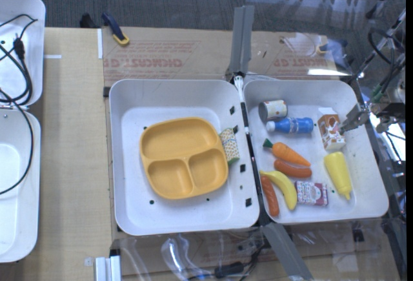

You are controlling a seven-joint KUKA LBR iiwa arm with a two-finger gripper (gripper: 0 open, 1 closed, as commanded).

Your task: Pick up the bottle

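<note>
A blue bottle (292,125) with a white cap lies on its side near the back of the right bin (371,163). A yellow squeeze bottle (339,174) lies toward the same bin's right side, pointing to the front. My gripper (354,119) hangs over the right rim of this bin, to the right of the blue bottle and just past a small red-and-white carton (331,132). It is small and partly lost against the clutter there. Nothing shows in its grasp.
The right bin also holds a small can (274,108), a carrot (288,153), a sausage (293,168), a banana (282,185), a hot dog (270,196) and a red packet (312,194). The left bin (122,144) holds a yellow divided plate (184,157) and a patterned item (229,145).
</note>
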